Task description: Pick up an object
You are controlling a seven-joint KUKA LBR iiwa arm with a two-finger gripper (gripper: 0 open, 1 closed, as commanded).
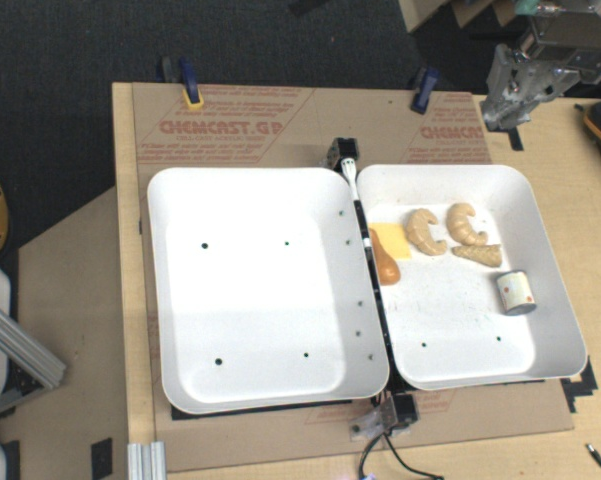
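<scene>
Floor (pixel 100 18): dark grey carpet, speckled, across the top and left.
Table (pixel 70 298): light wood, pale tan surface.
Brown board (pixel 280 118): lies flat on the table, red lettering printed along its far part.
Clamps: one blue with yellow (pixel 188 80) at the board's far left edge, one blue (pixel 424 88) at its far right edge.
Aluminium rail (pixel 20 343): at the left edge, running aslant.
Light: even, soft shadows.
</scene>
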